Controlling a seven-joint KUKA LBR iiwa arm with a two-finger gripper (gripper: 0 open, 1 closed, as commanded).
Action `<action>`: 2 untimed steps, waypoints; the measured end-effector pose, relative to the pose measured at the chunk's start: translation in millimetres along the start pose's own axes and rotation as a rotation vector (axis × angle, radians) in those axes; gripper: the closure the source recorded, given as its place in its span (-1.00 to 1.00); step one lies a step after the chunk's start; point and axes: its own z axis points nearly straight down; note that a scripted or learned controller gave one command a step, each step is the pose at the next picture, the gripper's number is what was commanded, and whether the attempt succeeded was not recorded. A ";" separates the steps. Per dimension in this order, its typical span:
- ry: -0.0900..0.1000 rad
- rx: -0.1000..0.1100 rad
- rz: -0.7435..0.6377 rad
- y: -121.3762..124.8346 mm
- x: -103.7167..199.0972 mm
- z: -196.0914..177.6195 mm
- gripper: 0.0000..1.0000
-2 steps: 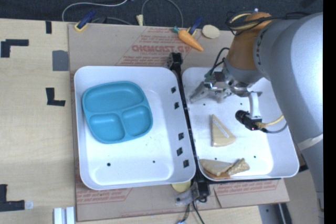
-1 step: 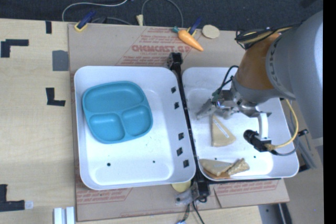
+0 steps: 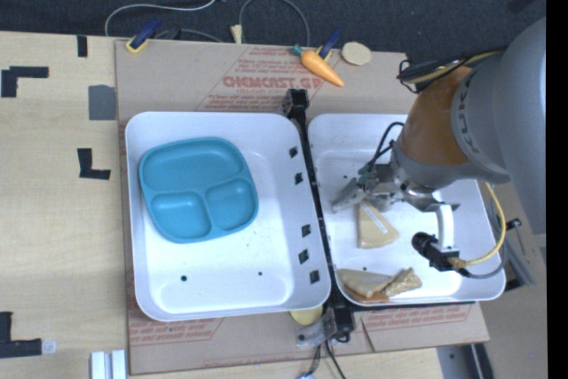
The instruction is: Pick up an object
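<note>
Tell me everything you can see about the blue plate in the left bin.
The blue plate is a light blue divided tray with rounded corners, looking like smooth plastic. It has three compartments: one wide one along its upper side and two smaller ones below. It lies flat and right side up, turned slightly askew, in the upper left part of the left bin, resting on the bin's white floor. Nothing lies in it or touches it, and the gripper is over in the right bin.

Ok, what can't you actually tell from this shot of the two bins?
Camera view:
- Gripper in the right bin: too small and blurred to tell how the jaws stand.
- Pale wedge: its top runs under the gripper.
- Tan pieces at the bin's front wall: blurred, so what they are is unclear.
</note>
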 end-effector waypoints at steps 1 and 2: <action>-0.002 0.014 -0.007 111.0 7.5 3.2 -1.00; 0.004 0.010 0.004 -11.6 10.6 -102.8 -1.00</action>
